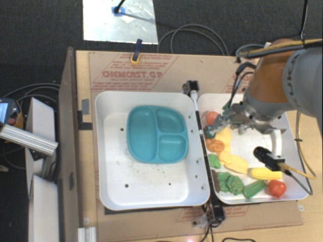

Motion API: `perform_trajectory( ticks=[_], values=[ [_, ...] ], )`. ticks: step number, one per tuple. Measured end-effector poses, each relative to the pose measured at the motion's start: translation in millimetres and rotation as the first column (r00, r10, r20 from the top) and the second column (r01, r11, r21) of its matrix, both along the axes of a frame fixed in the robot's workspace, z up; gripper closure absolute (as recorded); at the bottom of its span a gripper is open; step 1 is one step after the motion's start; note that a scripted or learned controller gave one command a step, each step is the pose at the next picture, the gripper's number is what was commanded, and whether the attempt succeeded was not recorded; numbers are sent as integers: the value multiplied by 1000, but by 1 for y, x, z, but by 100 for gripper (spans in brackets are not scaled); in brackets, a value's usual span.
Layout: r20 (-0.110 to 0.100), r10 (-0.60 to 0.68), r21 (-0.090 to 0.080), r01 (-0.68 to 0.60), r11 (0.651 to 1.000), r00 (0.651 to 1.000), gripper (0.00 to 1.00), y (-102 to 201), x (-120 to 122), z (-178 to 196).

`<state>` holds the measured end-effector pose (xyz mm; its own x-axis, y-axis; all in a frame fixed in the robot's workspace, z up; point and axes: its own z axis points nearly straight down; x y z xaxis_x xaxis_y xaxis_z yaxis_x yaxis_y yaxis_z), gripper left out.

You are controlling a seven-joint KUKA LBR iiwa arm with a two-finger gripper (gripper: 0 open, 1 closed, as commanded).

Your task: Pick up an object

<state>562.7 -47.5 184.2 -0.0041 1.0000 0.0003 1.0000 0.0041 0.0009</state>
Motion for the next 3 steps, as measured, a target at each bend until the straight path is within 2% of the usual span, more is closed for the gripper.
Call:
perform_trajectory(
  ticks=[1, 2, 3],
  values=[
    [8, 2, -2, -2, 1000, 1000, 0, -25, 77, 1],
    [-7, -5, 0, 5, 1000, 1000, 0, -43, 44, -88],
    [-4, -4, 0, 4, 1000, 1000, 0, -37, 9, -100]
  ],
)
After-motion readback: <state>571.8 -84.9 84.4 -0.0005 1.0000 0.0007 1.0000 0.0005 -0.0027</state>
